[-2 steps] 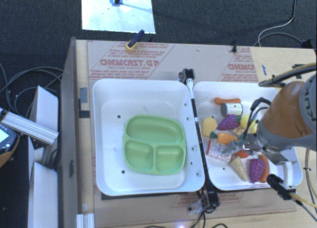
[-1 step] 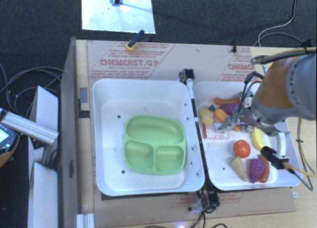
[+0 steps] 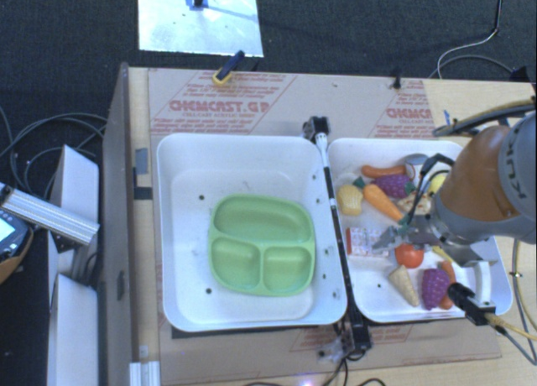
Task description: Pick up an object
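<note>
The right bin [image 3: 366,309] holds several toy foods. Among them are an orange carrot [image 3: 382,202], a purple grape bunch [image 3: 392,185], a yellow fruit [image 3: 350,200], a red tomato [image 3: 409,255], a beige cone [image 3: 404,285], a second purple bunch [image 3: 434,287] and a red-and-white packet [image 3: 362,242]. My gripper [image 3: 388,237] hangs low in this bin, between the packet on its left and the tomato just below it. I see nothing held in it. The arm hides the bin's right middle.
The left bin [image 3: 176,208] carries a green divided plate [image 3: 262,244]. A black rail [image 3: 331,208] separates the two bins. A small orange piece [image 3: 449,271] lies by the lower grapes. Cardboard [image 3: 277,99] lies behind the bins.
</note>
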Robot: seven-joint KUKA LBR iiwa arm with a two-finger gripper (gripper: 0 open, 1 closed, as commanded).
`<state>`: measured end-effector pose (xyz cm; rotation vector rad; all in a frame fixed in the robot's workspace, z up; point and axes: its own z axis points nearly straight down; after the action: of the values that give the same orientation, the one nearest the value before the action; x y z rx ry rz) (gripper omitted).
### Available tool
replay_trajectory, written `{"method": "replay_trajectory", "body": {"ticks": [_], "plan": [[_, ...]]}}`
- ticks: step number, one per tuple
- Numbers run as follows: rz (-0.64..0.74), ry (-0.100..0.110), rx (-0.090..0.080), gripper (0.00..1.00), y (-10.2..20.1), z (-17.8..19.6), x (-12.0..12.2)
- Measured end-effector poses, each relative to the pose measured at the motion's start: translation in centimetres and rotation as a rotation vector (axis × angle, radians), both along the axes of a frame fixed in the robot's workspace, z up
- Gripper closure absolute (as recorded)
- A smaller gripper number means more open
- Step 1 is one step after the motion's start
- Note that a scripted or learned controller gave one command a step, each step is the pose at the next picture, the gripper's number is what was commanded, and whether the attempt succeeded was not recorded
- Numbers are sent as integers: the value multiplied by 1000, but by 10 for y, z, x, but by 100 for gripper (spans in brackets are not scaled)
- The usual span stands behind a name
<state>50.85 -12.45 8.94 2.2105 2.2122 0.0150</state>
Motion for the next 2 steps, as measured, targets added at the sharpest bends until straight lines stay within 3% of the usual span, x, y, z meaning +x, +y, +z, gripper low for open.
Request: {"method": "replay_trajectory", "body": {"ticks": [1, 2], "plan": [[3, 0, 4, 100, 2, 11, 1], [3, 0, 3, 0, 1, 11, 1]]}}
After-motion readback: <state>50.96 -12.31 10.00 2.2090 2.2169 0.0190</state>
